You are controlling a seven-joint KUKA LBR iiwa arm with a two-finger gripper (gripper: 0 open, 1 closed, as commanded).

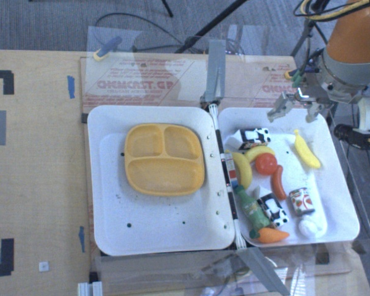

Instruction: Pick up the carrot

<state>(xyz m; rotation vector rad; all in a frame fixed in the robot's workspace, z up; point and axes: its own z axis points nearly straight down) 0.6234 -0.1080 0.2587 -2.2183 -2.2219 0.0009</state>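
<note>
From here I see my end effector (298, 105) hanging at the far edge of the right bin (340, 184), its 2 fingers spread wide with nothing between them. The carrot (272, 234) lies well apart from it, down at the bin's near edge, long axis running roughly left to right, tip pointing right. A green bottle (251, 210) touches it on the left. I judge I must travel across the whole bin. The left bin (105, 184) holds a yellow plate (164, 159).
</note>
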